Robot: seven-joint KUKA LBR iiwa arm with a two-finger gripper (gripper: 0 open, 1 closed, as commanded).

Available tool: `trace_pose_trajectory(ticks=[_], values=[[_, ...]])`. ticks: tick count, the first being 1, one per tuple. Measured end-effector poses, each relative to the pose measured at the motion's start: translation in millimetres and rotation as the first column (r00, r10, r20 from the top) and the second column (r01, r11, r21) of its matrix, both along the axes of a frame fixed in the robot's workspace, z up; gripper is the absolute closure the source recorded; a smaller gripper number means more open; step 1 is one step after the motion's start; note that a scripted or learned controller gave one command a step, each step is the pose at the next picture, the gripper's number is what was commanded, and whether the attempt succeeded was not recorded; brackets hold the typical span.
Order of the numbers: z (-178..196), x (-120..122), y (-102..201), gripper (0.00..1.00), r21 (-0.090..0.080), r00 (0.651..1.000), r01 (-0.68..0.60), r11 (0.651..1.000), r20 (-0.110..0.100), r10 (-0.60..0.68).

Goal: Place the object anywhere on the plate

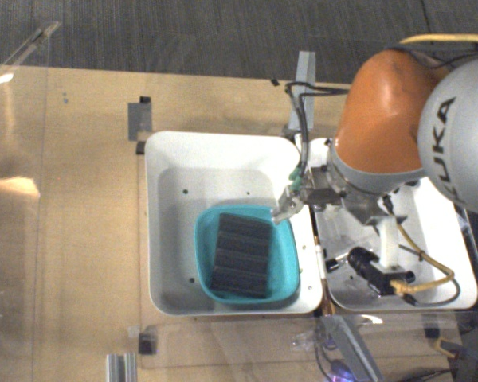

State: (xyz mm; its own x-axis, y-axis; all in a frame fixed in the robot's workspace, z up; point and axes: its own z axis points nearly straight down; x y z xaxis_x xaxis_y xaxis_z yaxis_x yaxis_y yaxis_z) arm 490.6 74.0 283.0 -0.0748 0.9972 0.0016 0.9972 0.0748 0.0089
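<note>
While the gripper [287, 205] is hovering at the plate [285, 275] rim, you are risking a knock.
Finger state: you cannot tell; the dark block [241, 255] is lying on the plate.

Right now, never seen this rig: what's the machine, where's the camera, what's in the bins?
The machine is a grey KUKA robot arm with an orange band, reaching in from the right. The single camera is fixed above the wooden bench, looking down at a slant. Two shallow white bins sit side by side. The left white bin holds a turquoise square plate with a dark ribbed rectangular block lying flat on it. The arm's gripper is at the plate's upper right corner, beside the block. The right white bin is mostly covered by the arm.
</note>
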Motion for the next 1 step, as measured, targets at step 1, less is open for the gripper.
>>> trace_pose_trajectory(ticks=[1], values=[[11.1,1.8,0.7,1.0,0.001,1.0,-0.003,1.0,0.005,0.003]])
